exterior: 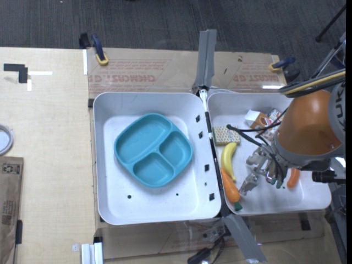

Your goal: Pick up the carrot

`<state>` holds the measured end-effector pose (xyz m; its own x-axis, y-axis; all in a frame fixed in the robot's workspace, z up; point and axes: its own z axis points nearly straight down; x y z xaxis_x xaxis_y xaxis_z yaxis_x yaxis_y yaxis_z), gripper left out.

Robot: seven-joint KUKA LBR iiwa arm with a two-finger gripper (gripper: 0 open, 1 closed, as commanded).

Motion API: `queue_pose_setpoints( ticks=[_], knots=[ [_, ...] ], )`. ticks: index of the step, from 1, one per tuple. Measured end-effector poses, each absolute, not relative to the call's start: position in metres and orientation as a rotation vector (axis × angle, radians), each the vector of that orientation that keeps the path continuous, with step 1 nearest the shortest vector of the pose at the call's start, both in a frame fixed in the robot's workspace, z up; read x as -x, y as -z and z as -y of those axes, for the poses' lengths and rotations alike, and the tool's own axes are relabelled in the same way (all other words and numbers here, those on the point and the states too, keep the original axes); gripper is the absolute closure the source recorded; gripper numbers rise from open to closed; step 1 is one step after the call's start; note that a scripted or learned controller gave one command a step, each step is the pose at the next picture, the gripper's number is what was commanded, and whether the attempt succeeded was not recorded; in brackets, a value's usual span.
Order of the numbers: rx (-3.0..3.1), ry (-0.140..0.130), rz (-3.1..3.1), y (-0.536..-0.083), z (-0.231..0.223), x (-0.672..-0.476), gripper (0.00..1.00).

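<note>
The carrot [230, 190] is orange with a dark green end and lies along the left wall of the right bin [275, 203], near its front corner. Its upper end touches the tip of a yellow banana [227, 157]. My gripper [259, 179] hangs low over the right bin's floor, just right of the carrot, and points down toward the front left. Its fingers stand open with nothing between them, and the nearer fingertip [247, 185] is a short gap from the carrot. The orange wrist band [308, 126] covers part of the bin behind it.
The left bin [110, 202] holds a blue divided plate [153, 149]. In the right bin lie a tan waffle-like square [221, 135], a white piece [252, 116], a small snack packet [268, 120] and a red-orange item [293, 177] right of the gripper. Cables trail from the wrist.
</note>
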<state>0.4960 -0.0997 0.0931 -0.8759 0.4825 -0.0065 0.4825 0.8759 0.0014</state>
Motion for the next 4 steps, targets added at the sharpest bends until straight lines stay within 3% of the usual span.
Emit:
queue_pose_setpoints(
  ticks=[1,2,4],
  knots=[
    [-0.632,-0.001,-3.075,-0.192,0.072,-0.479,0.00],
    [-0.522,0.000,-3.097,-0.191,0.066,-0.479,0.00],
    [-0.735,0.001,-3.054,-0.191,0.010,-0.479,0.00]
  ],
)
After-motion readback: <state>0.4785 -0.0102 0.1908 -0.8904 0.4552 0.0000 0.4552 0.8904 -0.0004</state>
